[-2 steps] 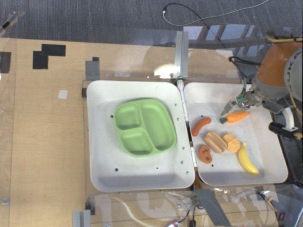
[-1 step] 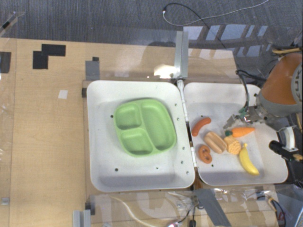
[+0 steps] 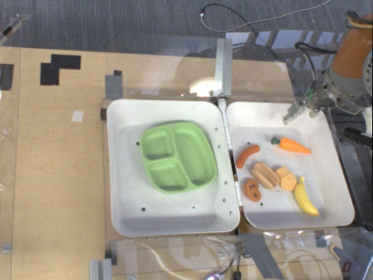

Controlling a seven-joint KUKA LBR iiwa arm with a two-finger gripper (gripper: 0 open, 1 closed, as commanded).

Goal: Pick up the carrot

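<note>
The carrot [image 3: 293,146], orange with a green top, lies in the far part of the right bin [image 3: 332,156], its green end pointing left. My gripper [image 3: 302,112] hangs over the bin's far edge, up and slightly right of the carrot and apart from it. Its two grey fingers [image 3: 289,116] stand open with nothing between them. The grey arm with its orange band [image 3: 352,54] comes in from the upper right.
In the right bin there are also a red sausage [image 3: 247,154], a hot dog [image 3: 265,175], a small brown ring-shaped piece [image 3: 252,189], an orange slice [image 3: 287,179] and a banana [image 3: 305,198]. The left bin [image 3: 125,209] holds a green divided plate [image 3: 176,156].
</note>
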